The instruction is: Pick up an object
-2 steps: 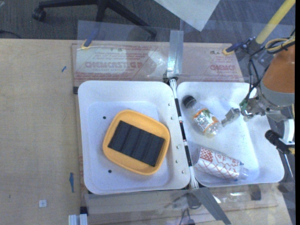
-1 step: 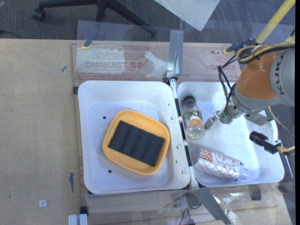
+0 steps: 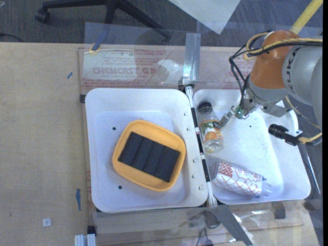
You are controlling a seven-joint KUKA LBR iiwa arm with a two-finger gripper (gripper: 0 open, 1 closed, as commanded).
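Observation:
In the right bin [image 3: 287, 188], a small clear bottle [image 3: 211, 132] with a black cap and an orange label lies against the left wall. A red-and-white patterned packet [image 3: 238, 178] lies near the front. My gripper [image 3: 227, 119] reaches down from the orange-banded wrist [image 3: 269, 65] at the upper right. Its tip is low in the bin, just right of the bottle's upper end and very close to it. I cannot tell whether they touch. In the left bin [image 3: 102, 117] lies a yellow dish with a black ridged insert [image 3: 148, 154].
A divider [image 3: 197, 137] separates the two bins. A black plug with yellow cable [image 3: 281, 131] hangs off the arm over the right bin's right side. Taped clear plastic [image 3: 133, 68] lies behind the bins. An office chair base [image 3: 118, 4] stands beyond the bench.

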